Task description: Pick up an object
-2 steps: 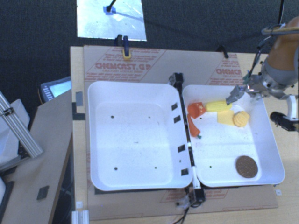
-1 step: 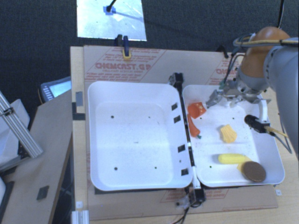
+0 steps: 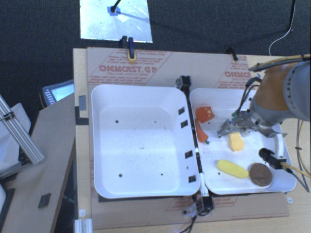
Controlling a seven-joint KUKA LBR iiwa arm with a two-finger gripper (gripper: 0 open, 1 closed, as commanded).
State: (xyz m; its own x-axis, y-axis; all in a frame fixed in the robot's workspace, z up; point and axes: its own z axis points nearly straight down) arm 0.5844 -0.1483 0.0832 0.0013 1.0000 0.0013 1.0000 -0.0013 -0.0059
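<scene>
A dark, speckled carpet covers the floor around a pale wooden bench. A brown protective sheet printed with red lettering lies on the bench, held at its far edge by a yellow and black clamp. Beyond the bench, a shiny silver square panel lies flat on the carpet, catching bright light. At the left stand a slanted aluminium rail and a small tilted screen. A thin pale cable trails at the upper right.

One fixed camera looks down at a slant from above the bench on both bins
</scene>
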